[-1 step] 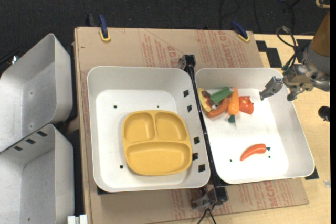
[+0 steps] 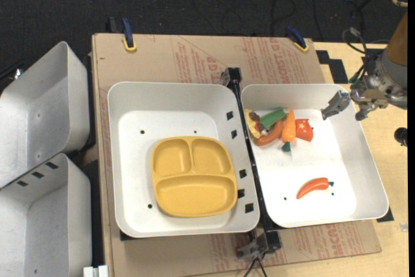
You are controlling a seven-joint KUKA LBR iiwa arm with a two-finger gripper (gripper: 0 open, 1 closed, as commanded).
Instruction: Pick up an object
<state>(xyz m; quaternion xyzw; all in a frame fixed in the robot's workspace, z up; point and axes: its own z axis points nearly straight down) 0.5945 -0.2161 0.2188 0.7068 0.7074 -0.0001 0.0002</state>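
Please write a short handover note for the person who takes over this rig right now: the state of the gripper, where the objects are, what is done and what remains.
Gripper: open, holding nothing, above the upper right rim of the right bin.
Objects: a pile of toy vegetables lies in the right bin's upper left part; a single orange pepper lies apart, lower in the same bin.
The yellow divided tray sits in the left bin.
Done: nothing picked yet.
Left: lower the gripper onto one object, close on it and lift. The lone pepper looks easiest.
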